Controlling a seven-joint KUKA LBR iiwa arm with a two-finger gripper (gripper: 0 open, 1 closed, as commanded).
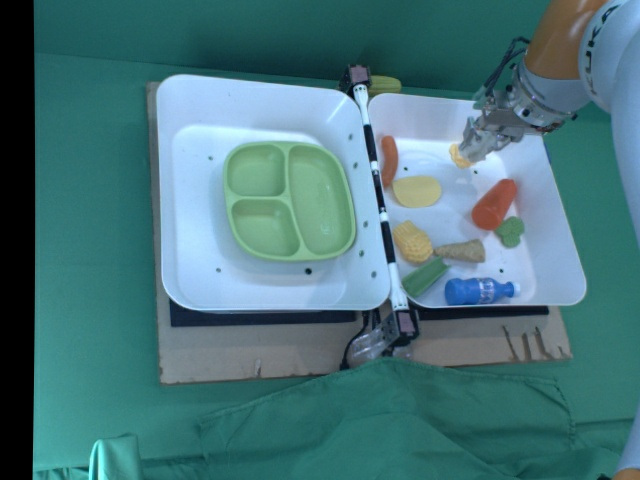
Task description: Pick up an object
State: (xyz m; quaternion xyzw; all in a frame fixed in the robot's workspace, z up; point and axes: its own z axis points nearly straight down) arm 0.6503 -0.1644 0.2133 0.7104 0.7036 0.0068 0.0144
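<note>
My gripper hangs over the far middle of the right bin. A small yellow piece lies right at its tip, and I cannot tell whether it is gripped or just lying beside it. Spread through this bin are a red sausage, a pale yellow slice, an orange carrot, a green broccoli piece, a corn cob, a brown wedge, a green stick and a blue bottle.
The left bin holds a light green divided plate. A black-and-white bar runs between the two bins. A yellow-green item lies behind them. Green cloth is bunched in front of the bench.
</note>
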